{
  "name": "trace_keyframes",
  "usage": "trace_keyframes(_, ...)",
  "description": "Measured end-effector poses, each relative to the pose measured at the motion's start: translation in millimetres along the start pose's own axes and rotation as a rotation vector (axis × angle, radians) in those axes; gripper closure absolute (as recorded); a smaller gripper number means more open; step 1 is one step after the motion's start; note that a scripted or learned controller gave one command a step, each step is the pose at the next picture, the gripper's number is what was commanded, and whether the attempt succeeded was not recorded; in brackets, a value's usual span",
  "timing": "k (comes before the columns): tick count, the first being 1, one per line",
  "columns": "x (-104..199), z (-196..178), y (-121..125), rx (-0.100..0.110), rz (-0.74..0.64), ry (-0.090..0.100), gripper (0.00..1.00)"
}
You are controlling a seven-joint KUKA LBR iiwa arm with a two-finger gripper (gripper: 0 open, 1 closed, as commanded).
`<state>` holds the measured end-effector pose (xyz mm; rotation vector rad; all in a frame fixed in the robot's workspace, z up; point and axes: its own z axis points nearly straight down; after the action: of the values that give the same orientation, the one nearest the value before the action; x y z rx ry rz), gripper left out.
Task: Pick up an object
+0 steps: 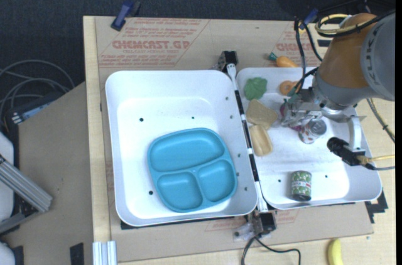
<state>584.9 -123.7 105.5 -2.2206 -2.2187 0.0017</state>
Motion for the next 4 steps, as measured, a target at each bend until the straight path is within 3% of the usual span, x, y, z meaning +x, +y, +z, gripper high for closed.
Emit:
trace_keyframes(1,-19,-62,-34,-0.005,0.0,-0.002,1.0)
trace_keyframes(2,-19,-61,-35,-0.003,-0.001,-0.001,0.0)
trace_keyframes(3,-9,-3,1,-0.002,0.0,0.0,0.0)
trace_keyframes(4,-26,19,34,-0.006,-0.001,-0.002,0.0)
